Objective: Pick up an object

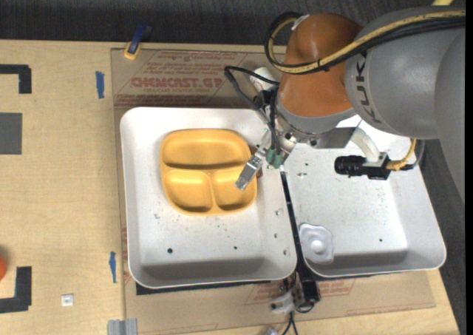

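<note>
Arm position: the grey KUKA arm enters from the right and its orange band sits above the far edge of the two white bins. Below the band, the wrist tapers down to the gripper, which points toward the left bin.

Gripper state: one metal finger is visible, slanting down and left over the near-right rim of the yellow tray. A second finger cannot be made out separately, so whether the jaws are apart or together cannot be told. Nothing is seen clamped between them.

Object location: the yellow tray lies in the left bin, toward its far half. It has three compartments, one long section at the far side and two smaller ones at the near side. The finger tip overlaps its right near compartment.

Right bin contents: a small clear lidded cup rests near the front left corner, well apart from the gripper.

Bench: both bins rest on a brown cardboard sheet marked with blue tape.
</note>
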